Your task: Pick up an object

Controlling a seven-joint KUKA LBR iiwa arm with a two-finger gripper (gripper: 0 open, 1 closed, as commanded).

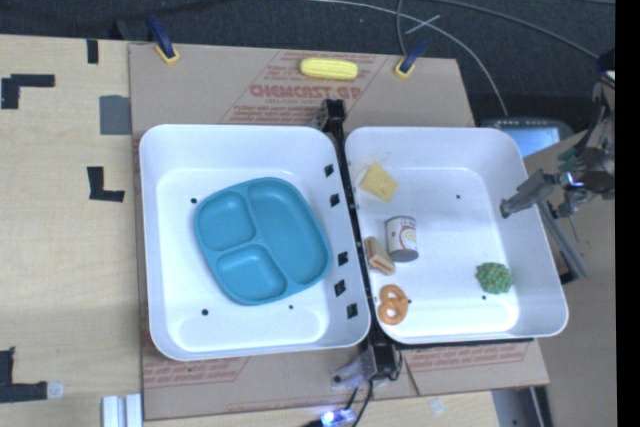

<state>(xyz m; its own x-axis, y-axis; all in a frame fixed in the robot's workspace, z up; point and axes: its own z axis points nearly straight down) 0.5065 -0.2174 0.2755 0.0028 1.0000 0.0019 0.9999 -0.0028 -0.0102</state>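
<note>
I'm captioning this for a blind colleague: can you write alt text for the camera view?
Two white bins sit side by side: the left bin holds a blue divided plate; the right bin holds cheese, a can, a pretzel and broccoli. The gripper hovers at its right rim.

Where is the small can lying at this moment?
The small can lies in the right bin, near its left wall, below the cheese wedge and beside the hot dog.

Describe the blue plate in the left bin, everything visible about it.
The blue plate is a rounded-rectangular divided tray, plastic by its look, with three compartments: two above, one larger below. It lies flat and right side up on the floor of the left bin, turned at a slant to the bin's walls. Nothing lies on it, and it touches only the bin floor.
</note>
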